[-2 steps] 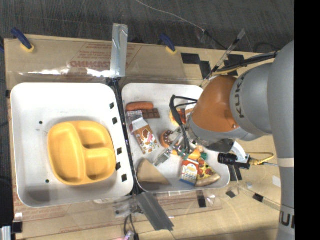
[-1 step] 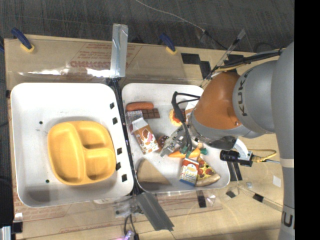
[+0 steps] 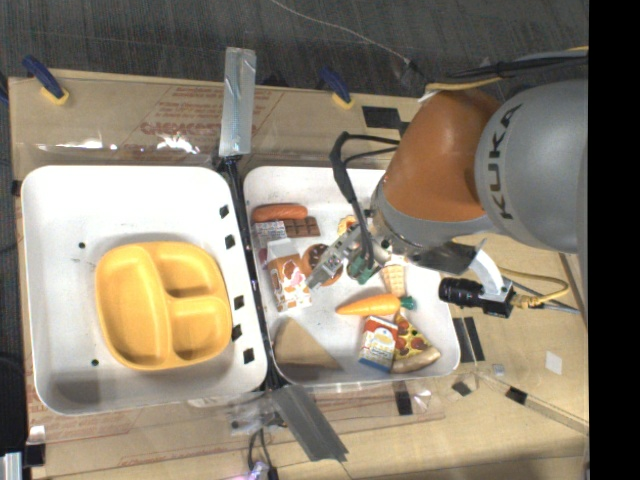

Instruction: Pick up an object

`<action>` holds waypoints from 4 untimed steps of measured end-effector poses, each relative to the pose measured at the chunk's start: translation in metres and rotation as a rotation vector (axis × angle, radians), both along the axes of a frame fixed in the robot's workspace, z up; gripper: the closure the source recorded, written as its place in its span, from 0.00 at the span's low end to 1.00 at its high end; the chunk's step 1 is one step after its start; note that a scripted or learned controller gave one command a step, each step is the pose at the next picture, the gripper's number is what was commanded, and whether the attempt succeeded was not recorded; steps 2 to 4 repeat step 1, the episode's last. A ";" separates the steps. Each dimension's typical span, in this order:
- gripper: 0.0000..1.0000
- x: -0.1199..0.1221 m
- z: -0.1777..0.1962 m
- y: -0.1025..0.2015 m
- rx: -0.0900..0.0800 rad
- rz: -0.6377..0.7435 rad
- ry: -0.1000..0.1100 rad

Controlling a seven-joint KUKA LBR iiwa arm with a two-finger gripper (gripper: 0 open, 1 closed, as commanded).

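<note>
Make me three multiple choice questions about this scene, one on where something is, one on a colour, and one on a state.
1. Where is the tray?
A. In the left bin
B. In the right bin
C. On the floor

2. What colour is the tray?
A. Blue
B. Yellow
C. Black

3. How does the carrot lie?
A. Standing upright on its tip
B. Flat on the bin floor
C. Inside the tray

Answers:
1. A, the tray rests in the left bin, away from the other items.
2. B, its whole surface is yellow against the white bin.
3. B, the carrot lies flat in the right bin, just below the gripper and above the pizza slice.
</note>
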State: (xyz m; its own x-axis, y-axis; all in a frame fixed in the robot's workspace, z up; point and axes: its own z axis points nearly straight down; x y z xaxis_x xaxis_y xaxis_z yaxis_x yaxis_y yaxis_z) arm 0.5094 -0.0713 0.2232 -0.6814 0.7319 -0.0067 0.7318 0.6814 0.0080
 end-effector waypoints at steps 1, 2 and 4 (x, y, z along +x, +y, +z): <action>1.00 -0.001 0.006 -0.001 -0.001 0.004 0.009; 1.00 -0.001 0.006 -0.001 -0.001 0.004 0.009; 1.00 -0.001 0.006 -0.001 -0.001 0.004 0.009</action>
